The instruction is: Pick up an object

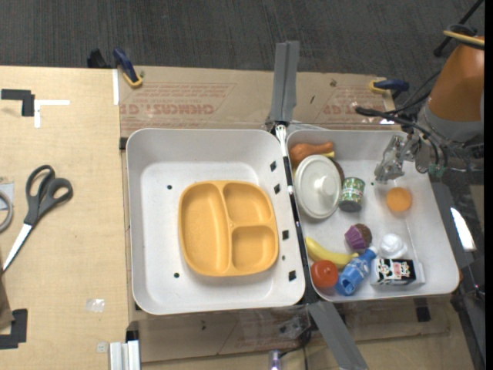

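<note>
- Dark grey carpeted floor [192, 14] runs along the far side of the counter
- The counter [62, 284] is pale wood, evenly lit with no hard shadows
- Brown cardboard sheet [200, 99] with printed lettering lies flat beneath the two bins
- Blue clamps [127, 66] pin the cardboard's far edge at both ends
- Black-handled scissors [35, 206] rest on the counter's left, well apart from the bins
- Black tape marks [19, 99] sit near the counter's left corner

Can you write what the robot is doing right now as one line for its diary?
phase: reaching | gripper: over right bin, holding nothing seen | nearest: orange ball | left bin: yellow tray
</note>
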{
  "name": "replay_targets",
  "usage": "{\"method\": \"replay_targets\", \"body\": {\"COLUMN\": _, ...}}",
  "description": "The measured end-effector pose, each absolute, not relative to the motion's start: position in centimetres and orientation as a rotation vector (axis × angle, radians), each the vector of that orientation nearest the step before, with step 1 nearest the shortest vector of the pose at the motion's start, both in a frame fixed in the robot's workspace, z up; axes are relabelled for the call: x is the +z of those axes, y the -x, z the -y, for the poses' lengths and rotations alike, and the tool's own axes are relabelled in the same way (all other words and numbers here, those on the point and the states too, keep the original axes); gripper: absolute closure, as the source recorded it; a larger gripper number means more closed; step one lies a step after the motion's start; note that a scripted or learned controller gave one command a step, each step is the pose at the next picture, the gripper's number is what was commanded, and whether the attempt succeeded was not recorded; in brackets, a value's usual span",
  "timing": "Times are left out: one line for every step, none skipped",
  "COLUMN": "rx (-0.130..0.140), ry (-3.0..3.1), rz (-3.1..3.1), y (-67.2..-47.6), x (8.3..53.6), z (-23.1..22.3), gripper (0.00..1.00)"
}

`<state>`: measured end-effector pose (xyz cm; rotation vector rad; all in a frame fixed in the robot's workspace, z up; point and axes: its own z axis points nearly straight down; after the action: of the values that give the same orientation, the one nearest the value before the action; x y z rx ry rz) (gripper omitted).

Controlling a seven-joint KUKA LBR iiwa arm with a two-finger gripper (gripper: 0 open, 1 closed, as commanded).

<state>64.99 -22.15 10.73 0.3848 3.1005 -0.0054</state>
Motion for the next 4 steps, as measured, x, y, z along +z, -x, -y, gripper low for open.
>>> {"method": "replay_targets", "body": {"rx": -0.005, "ry": -0.384, "rz": -3.101, "y": -65.0, "x": 10.7, "z": 22.1, "gripper": 0.0}}
{"method": "replay_targets", "body": {"rx": 0.0, "ry": -0.635, "rz": -3.074, "y": -60.1, "x": 9.3, "z": 20.6, "gripper": 0.0}}
{"method": "replay_targets", "body": {"rx": 0.001, "ry": -0.746, "rz": -3.047, "y": -64.7, "x": 9.3, "z": 13.3, "gripper": 0.0}}
{"method": "replay_targets", "body": {"rx": -0.001, "ry": -0.655, "rz": -3.069, "y": -57.3, "x": 9.3, "z": 18.8, "gripper": 0.0}}
